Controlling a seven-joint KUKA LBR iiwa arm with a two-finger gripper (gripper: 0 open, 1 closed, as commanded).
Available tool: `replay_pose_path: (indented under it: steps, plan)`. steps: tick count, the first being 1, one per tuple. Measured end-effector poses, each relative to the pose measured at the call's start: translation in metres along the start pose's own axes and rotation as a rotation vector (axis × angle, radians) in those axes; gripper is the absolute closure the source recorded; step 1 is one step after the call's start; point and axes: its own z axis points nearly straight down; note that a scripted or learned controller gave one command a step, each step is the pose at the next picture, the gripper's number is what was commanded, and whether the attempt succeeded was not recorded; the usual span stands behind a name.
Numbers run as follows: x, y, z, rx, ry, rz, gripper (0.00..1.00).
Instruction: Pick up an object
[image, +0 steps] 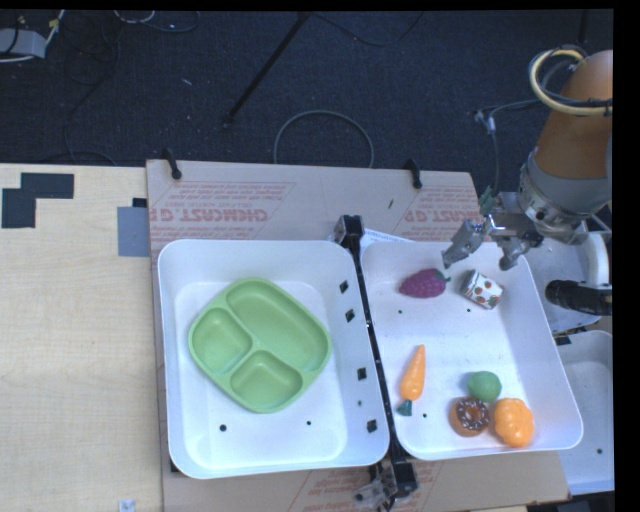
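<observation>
Claw (488, 243) spread open, holding nothing, above white cube (482, 290)

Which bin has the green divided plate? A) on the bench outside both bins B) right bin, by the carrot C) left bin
C: the green divided plate lies alone in the left bin; the toy carrot is in the right bin.
</observation>
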Motion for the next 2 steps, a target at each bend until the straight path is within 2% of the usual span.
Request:
replay_pose_path:
  steps: [1,2]
  plan:
    - [0.0,0.002,-0.008,-0.013,-0.002,-0.002,0.0]
    - [0.002,0.0,0.035,-0.009,-0.001,-0.002,0.0]
